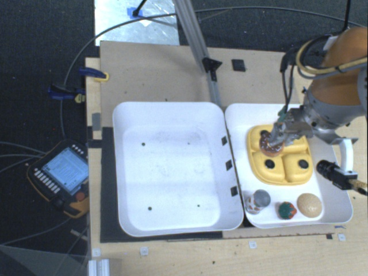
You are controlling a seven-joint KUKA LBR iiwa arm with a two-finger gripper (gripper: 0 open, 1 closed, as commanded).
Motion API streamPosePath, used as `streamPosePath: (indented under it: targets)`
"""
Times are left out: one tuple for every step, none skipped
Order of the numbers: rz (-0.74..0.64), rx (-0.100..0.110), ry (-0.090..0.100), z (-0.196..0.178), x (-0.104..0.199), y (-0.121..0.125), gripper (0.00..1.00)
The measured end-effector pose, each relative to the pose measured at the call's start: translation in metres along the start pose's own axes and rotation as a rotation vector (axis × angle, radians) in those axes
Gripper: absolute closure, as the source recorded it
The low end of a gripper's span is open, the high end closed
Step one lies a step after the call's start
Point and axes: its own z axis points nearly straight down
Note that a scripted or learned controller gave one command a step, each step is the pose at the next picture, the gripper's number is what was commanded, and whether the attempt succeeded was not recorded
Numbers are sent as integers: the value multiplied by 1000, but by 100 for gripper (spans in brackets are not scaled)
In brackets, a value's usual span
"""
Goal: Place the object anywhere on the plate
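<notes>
Camera view, looking down on both bins. Right bin (345,211): yellow plate (280,156) with shallow compartments sits in its upper middle. The arm (339,79), grey with an orange band, comes in from the right, and the gripper (274,140) is low over the plate's upper-left compartment. A small brownish round object (270,146) lies in that compartment, directly at the fingertips, touching or very close. Whether the fingers are apart, together or clamped on the object: cannot tell, since the wrist hides them.

Along the front of the right bin, below the plate: a small grey-capped item (260,199), a green-and-red ball (287,210) and a tan egg-shaped thing (309,204), in a row and apart from one another.

Left bin (123,154): white floor, a few dark dots.

Off the bench at left, a handheld pendant (60,174) with a lit screen.
</notes>
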Motion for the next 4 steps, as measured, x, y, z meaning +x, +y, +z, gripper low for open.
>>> streamPosePath:
  targets:
    - [0,2,0,16,50,19,100]
    - [-1,0,2,9,104,38,100]
    - [1,0,0,17,157,66,100]
    - [1,0,1,28,204,89,100]
